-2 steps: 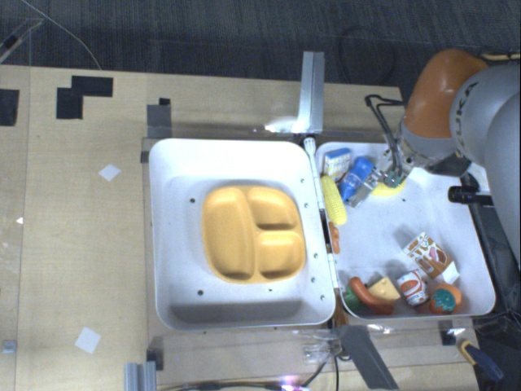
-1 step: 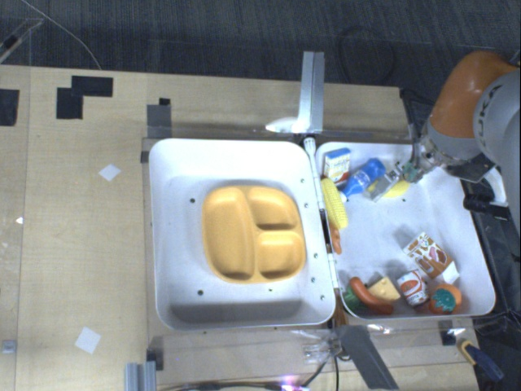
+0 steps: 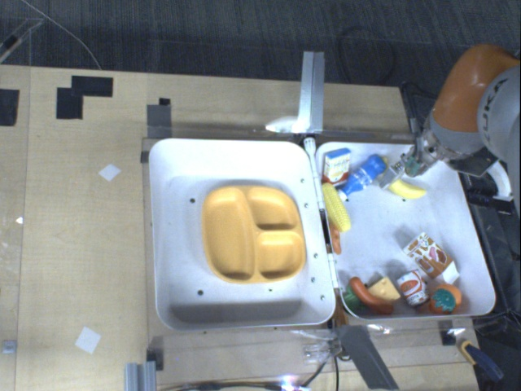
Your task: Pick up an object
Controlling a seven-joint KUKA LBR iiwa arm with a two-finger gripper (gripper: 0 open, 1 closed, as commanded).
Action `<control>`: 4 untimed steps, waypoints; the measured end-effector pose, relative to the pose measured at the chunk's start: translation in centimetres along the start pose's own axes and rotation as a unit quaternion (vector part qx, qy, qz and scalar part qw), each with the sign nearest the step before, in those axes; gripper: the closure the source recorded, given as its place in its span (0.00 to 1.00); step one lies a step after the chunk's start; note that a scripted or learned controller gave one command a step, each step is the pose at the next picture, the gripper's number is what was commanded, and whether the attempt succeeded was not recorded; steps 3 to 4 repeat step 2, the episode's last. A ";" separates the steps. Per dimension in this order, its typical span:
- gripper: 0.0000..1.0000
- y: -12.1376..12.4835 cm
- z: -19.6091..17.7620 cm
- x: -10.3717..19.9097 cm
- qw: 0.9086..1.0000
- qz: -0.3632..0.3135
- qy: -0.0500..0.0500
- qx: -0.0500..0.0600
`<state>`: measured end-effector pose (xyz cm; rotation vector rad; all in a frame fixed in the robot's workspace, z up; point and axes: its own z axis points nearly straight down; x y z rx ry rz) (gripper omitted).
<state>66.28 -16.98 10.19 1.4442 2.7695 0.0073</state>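
Note:
My gripper (image 3: 404,170) hangs low over the far part of the right bin (image 3: 456,218), reaching in from the right. Its tip sits between a blue bottle (image 3: 364,174) on its left and a yellow banana (image 3: 406,189) just below it. A small white carton (image 3: 336,164) stands at the bin's far left corner, and a corn cob (image 3: 335,207) lies along the left wall. A patterned packet (image 3: 428,256) lies nearer the front. At the front edge sit a red sausage (image 3: 368,295), a cheese wedge (image 3: 383,288), a small can (image 3: 411,287) and an orange-teal ball (image 3: 445,300).
The left bin (image 3: 175,218) holds a yellow divided tray (image 3: 252,232). A metal post (image 3: 313,88) rises behind the divider between the bins. The wooden bench spreads to the left.

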 end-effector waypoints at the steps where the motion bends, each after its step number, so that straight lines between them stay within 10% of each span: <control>1: 1.00 0.3 -1.4 -0.1 1.000 -0.004 -0.004 -0.003; 2: 1.00 6.4 -8.8 7.3 0.977 0.214 0.004 0.002; 4: 1.00 6.4 -8.8 7.3 0.977 0.214 0.004 0.002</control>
